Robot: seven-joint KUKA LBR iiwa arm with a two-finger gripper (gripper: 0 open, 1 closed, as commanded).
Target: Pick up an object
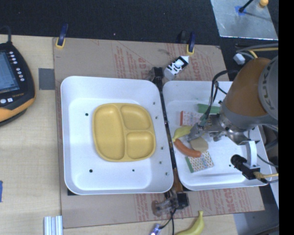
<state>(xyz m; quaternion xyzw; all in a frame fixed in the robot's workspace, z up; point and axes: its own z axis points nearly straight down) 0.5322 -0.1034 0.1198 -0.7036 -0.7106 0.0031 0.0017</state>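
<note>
My gripper reaches down into the right bin from the right, its tip low among the objects there. Just left of the tip lies a small yellow banana-shaped piece. A tan round object sits directly below the tip, and an orange-red sausage lies beside it. A red-and-white packet lies above them, a green item is partly hidden by the arm, and a green-edged patterned packet lies nearer the front. The arm's bulk hides what is between the fingers.
The left bin holds a yellow divided plate. A teach pendant lies at the far left of the bench. A loose banana lies in front of the bins, and a black-and-white object behind them.
</note>
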